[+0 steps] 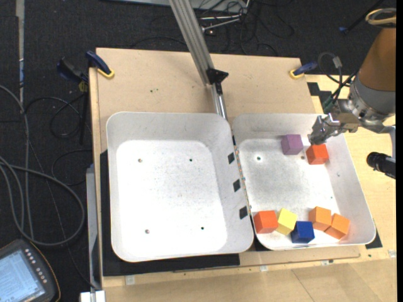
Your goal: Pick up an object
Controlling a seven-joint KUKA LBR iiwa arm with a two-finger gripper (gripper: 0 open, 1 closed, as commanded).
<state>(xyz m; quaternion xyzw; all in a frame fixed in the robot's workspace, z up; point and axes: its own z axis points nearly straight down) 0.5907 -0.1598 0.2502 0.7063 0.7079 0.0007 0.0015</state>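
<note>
orange block (317,154) sits in the far right part of the right bin (352,181), just beside a purple block (291,144) to its left. claw (322,131) hangs directly at its far edge; cannot tell its state. judgement: centre over the orange block before descending, keeping clear of the purple one. other blocks (301,223) cluster along the near rim, well apart.

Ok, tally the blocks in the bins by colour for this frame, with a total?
Orange blocks: 4
Purple block: 1
Yellow block: 1
Blue block: 1
Total: 7, all in the right bin.
</note>
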